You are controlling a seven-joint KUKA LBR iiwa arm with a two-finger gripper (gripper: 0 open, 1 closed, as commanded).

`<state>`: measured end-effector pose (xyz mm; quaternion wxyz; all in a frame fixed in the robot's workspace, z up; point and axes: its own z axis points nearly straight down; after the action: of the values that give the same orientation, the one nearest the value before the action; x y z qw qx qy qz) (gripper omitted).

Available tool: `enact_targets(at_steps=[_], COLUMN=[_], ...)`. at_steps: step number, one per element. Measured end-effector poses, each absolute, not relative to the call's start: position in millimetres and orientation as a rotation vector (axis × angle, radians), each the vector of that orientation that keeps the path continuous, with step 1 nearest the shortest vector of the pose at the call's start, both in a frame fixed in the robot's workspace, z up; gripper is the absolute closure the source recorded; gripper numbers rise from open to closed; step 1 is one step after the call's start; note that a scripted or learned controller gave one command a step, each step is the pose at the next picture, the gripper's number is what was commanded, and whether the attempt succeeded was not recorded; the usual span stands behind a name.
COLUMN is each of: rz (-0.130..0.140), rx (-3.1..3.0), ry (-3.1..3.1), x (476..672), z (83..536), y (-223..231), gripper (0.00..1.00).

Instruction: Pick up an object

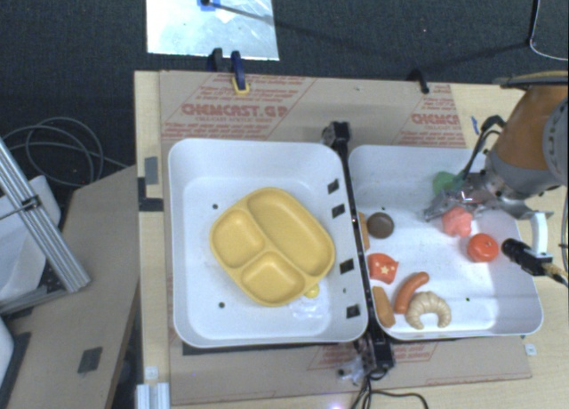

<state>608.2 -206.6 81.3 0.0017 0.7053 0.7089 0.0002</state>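
The arm (533,145) reaches in from the right, bent low over the right bin (404,167), its orange band above the wrist. The gripper (455,203) points down and left into the bin's upper half. Whether it is apart or together I cannot tell (the tip is a grey blur). Far to its left, the left bin (191,220) holds a yellow tray (271,245). A pink piece (457,221) lies just below the gripper, seemingly touching; a green piece (444,183) sits just above it. The tomato (483,247) is near, lower right. Further down-left lie the croissant (430,308), sausage (411,290), brown ball (380,225) and red piece (382,267). Bare floor lies left of the gripper, toward the divider.
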Motion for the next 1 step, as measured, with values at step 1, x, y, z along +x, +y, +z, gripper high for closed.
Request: enact_targets(at_steps=[1], rz=[0.005], rx=[2.211], ry=[2.223], x=[608.5], z=[96.3], y=[-206.6], gripper=[1.00])
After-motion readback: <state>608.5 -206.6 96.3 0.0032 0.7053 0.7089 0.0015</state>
